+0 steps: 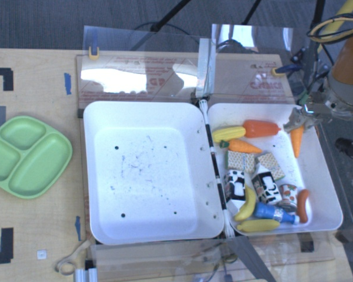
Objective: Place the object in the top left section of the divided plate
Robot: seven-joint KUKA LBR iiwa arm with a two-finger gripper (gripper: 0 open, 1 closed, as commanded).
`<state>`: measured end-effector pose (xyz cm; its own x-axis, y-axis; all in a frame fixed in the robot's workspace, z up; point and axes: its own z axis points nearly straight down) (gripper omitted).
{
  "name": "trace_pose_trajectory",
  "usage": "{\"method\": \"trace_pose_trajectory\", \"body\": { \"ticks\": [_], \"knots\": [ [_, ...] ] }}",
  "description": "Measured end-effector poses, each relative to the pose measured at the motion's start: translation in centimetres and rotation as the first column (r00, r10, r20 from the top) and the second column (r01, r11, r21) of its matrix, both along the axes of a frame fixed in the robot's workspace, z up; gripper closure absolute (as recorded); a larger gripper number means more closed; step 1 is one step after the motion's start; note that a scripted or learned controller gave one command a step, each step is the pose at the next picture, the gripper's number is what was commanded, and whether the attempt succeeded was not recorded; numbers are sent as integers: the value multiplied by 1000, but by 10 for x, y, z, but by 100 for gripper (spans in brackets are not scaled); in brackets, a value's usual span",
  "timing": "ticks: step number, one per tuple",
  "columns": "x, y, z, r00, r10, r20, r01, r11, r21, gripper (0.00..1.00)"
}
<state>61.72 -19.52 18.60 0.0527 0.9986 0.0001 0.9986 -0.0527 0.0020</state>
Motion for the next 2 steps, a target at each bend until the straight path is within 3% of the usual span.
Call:
{"method": "trace_pose_trajectory", "body": {
  "ticks": [1, 2],
  "knots": [
    [-42, -10, -84, 936, 351, 0, -351, 936, 0, 100],
    [51, -28, -47, 920, 392, 4, -392, 920, -5, 100]
  ]
}}
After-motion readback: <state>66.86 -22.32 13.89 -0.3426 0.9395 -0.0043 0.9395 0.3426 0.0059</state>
